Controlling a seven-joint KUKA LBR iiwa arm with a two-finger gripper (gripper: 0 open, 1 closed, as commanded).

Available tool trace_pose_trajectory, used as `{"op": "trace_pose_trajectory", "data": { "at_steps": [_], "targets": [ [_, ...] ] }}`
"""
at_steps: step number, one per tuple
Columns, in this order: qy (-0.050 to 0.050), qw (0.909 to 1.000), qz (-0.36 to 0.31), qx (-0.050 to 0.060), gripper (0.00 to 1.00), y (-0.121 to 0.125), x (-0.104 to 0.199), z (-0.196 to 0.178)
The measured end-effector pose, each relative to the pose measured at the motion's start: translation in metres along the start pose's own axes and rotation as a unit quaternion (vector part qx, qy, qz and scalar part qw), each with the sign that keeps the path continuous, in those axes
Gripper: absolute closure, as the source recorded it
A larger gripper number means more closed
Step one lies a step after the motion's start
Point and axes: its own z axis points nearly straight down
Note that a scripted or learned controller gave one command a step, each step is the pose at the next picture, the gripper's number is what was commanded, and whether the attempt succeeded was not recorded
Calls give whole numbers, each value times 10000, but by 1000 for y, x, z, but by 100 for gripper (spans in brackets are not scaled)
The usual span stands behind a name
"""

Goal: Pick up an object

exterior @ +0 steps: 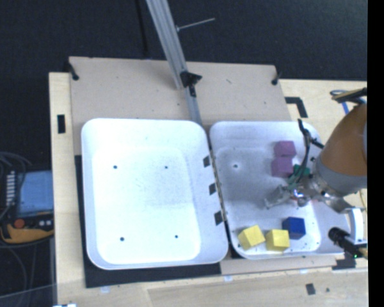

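Camera view, two purple blocks, two yellow blocks, one blue block, gripper fingers unclear.

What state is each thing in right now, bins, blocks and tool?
Left bin: flat on the bench, white floor bare.
Right bin: flat, holding all the blocks.
Purple blocks: two, touching, near the bin's far right side.
Yellow blocks: two, side by side at the near edge.
Blue block: resting beside the yellow ones.
Tool: low in the right bin, between the purple and blue blocks; grip unclear.
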Motion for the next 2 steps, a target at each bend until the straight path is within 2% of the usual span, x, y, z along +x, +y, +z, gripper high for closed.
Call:
{"op": "trace_pose_trajectory", "data": {
  "at_steps": [1, 2],
  "targets": [
    [12, 10000, 35, 36, 100, -2, 0, -5],
    [11, 10000, 8, 38, 100, 2, -10, -52]
  ]
}}
